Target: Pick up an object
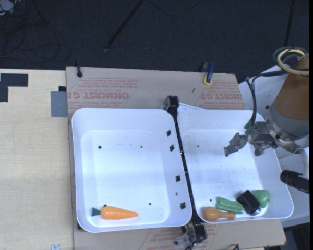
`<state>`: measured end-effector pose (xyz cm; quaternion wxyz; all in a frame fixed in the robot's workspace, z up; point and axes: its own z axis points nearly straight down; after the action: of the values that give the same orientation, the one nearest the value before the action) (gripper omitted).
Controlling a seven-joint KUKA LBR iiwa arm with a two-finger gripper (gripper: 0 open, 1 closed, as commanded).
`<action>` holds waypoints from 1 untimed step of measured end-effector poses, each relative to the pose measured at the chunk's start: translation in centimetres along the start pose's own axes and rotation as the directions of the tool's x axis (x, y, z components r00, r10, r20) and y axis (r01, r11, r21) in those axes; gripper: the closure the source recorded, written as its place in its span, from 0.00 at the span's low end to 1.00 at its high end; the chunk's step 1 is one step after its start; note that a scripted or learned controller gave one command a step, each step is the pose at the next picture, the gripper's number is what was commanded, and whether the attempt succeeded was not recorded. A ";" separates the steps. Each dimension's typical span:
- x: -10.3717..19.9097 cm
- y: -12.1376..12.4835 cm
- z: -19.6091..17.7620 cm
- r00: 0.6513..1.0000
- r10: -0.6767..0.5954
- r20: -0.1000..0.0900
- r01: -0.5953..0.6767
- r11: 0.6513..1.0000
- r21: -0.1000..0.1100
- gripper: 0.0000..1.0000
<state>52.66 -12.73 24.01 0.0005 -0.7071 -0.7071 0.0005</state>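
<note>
The arm (292,95) comes in from the right over the right bin (198,202), and its upper part is cut off by the frame edge, so mainly the orange band and grey wrist can be seen. The gripper (245,144) hangs above the upper right part of that bin. Its dark fingers (233,147) point left and look spread apart with nothing between them, though they are small and blurred.

The objects in the right bin are gathered in its near right corner, well apart from the gripper. A green vegetable (229,204) lies just above a small orange gourd (218,214), the two touching. A black block (249,201) sits beside them and partly hides a green piece (262,196) behind it; what that piece is cannot be made out.

In the left bin (83,139) a carrot (118,213) lies alone near the front wall, leaf end to the left.

A cardboard sheet (146,90) lies under both bins, its printing upside down.
</note>
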 end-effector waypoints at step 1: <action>4.7 8.7 10.5 1.000 -0.006 -0.002 0.006 1.000 0.004 0.00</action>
<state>61.39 -8.04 13.46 0.0026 -0.7051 -0.7091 0.0010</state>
